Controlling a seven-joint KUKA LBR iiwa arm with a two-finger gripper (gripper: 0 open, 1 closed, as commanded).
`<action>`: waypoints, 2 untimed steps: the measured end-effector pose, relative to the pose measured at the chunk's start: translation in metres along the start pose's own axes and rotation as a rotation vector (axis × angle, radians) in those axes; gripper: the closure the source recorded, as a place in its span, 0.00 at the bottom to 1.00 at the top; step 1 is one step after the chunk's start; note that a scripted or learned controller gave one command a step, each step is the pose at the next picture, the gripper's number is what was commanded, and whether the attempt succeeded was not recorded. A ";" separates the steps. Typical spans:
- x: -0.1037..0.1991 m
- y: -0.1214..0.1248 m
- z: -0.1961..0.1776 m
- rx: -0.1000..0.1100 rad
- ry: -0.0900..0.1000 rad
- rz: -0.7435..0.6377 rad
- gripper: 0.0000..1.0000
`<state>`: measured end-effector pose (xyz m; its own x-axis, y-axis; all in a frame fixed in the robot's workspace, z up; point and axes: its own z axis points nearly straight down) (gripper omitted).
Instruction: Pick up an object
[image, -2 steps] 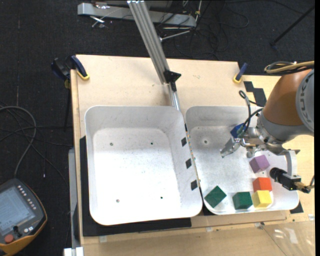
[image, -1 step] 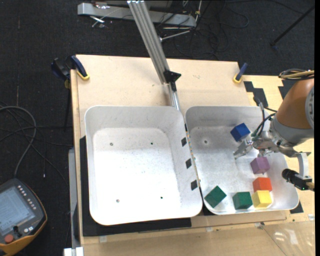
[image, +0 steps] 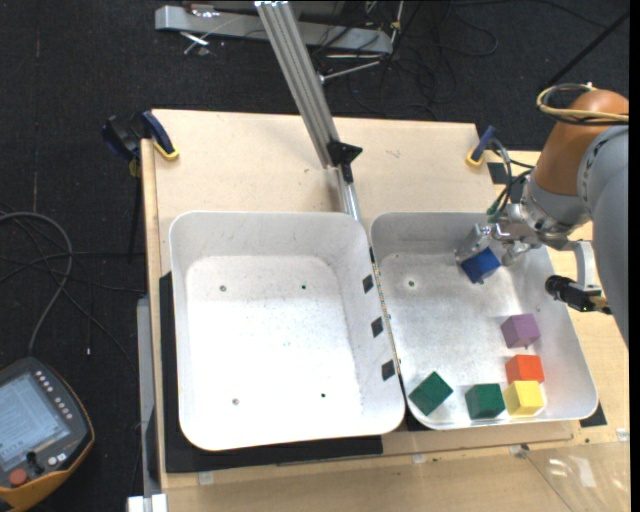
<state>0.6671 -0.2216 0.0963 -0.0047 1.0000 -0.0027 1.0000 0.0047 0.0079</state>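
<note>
Plywood bench (image: 250, 165) bears two white bins side by side. Left bin (image: 200, 240) takes up the bench's 9 o'clock half; right bin (image: 425, 235) takes the 3 o'clock half, their rims touching along the middle.

Grey arm (image: 590, 170) comes in from 3 o'clock, with its orange band at the 1 o'clock corner of the view. Its gripper (image: 487, 243) hangs over the right bin's 12 o'clock part, and a blue cube (image: 480, 265) sits right at the fingertips, tilted. It looks pinched between the fingers, which are closed on it to about the cube's width.

Toward the right bin's 5 o'clock corner lie the other blocks. A purple cube (image: 520, 330) lies alone at 3 o'clock of the bin floor. Below it an orange cube (image: 525, 368) touches a yellow cube (image: 525, 398), with a green cube (image: 485, 401) just beside the yellow at its 9 o'clock. A second green cube (image: 431, 392) sits near the bin's 6 o'clock rim.
</note>
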 end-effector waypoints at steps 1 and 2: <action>-0.001 -0.002 -0.010 0.004 -0.002 0.000 1.00; 0.066 -0.026 -0.003 0.001 -0.001 -0.002 1.00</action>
